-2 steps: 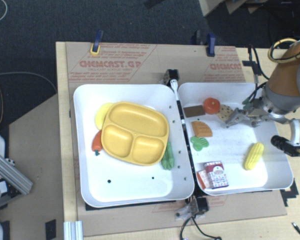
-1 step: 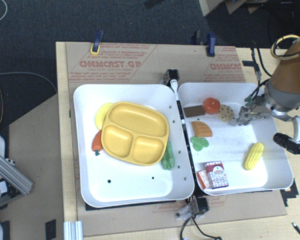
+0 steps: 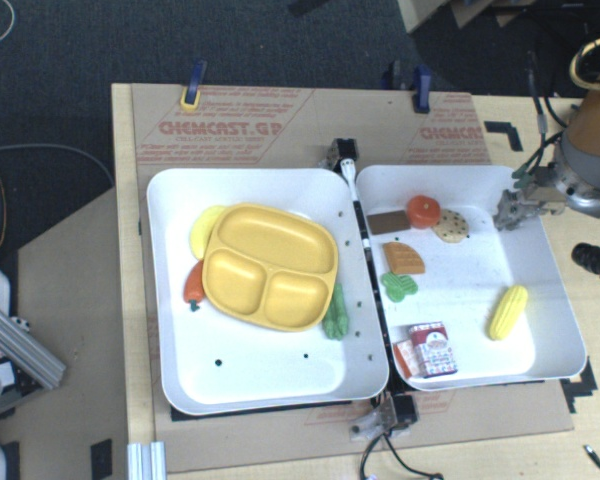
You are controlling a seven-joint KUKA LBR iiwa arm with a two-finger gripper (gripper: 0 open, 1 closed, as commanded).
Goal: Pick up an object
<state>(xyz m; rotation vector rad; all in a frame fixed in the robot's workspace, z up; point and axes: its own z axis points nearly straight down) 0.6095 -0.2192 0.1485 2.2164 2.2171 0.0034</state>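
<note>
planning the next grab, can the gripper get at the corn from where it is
Probably yes. The corn lies alone on bare floor of the right bin, apart from the other items, and the gripper is above that bin's far right side, with nothing between them.

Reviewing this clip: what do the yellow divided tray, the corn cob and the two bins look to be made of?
Yellow divided tray: apparently molded plastic, smooth, with soft sheen on its compartment rims. Corn cob: probably a plastic toy, uniformly yellow and slightly glossy; its texture is too small to judge. Left bin and right bin: thin white plastic by the look, with rounded corners and a matte-to-satin finish.
</note>
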